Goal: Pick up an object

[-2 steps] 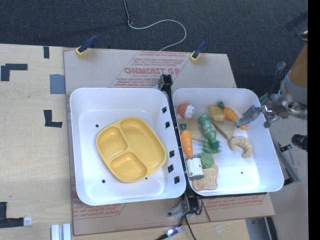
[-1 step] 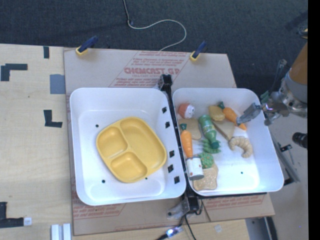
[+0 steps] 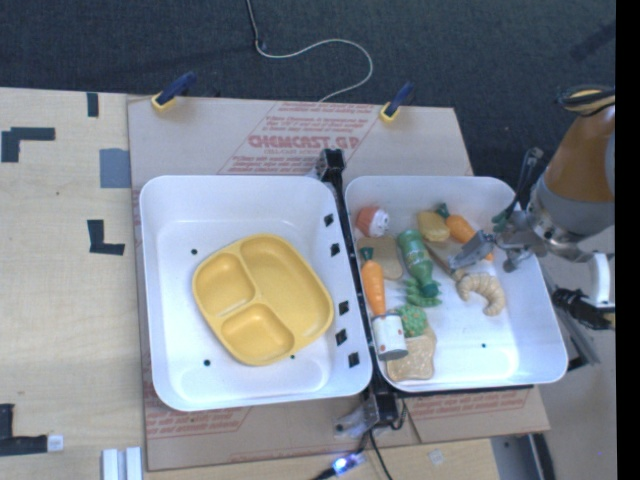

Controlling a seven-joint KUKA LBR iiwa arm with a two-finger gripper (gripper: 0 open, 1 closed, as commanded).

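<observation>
My gripper [image 3: 488,251] hangs over the right part of the right bin [image 3: 520,353], at the end of the grey arm with the orange band [image 3: 583,163]. Just below it lies a tan croissant [image 3: 483,290]. To its upper left sit a small orange piece [image 3: 460,229] and a yellow piece [image 3: 434,226]. Further left lie a green bottle [image 3: 413,253] and an orange carrot [image 3: 373,288]. Nothing is visibly held.
A white and red round toy [image 3: 372,221], a small can [image 3: 389,336], a slice of bread [image 3: 412,356] and a green leafy toy [image 3: 413,318] crowd the right bin's left side. The left bin [image 3: 170,368] holds a yellow divided plate [image 3: 262,298].
</observation>
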